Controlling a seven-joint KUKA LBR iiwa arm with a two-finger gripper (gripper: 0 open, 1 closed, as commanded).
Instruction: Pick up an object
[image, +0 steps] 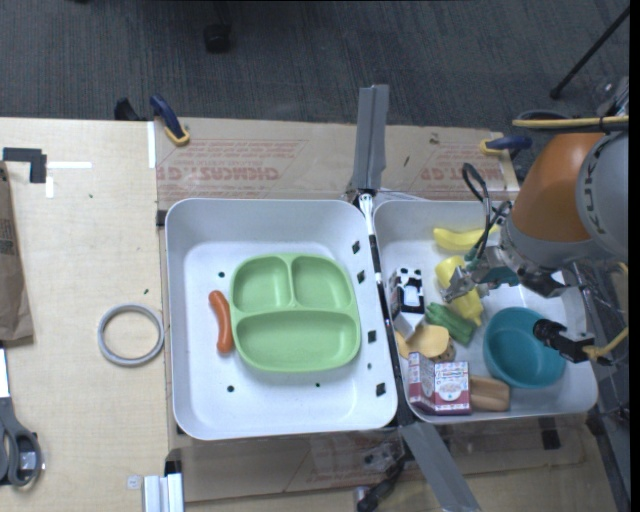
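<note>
My gripper (460, 287) hangs low in the right bin (400, 222), reaching in from the right. It is right over a small yellow piece (449, 271) and a green piece (452, 318), and I cannot tell whether it touches either. A yellow banana (458, 238) lies just behind it. In front of it sit a blue bowl (520, 348), a tan potato-like lump (433, 341), a red and white carton (440, 385) and a brown bread stick (490, 395). A black and white item (408, 291) lies by the bin's left wall.
The left bin (190, 300) holds a green divided plate (295, 312) with an orange sausage (221, 321) beside it. A grey tape ring (131, 333) lies on the bench at the left. The grey arm with its orange band (560, 190) overhangs the right bin's back right corner.
</note>
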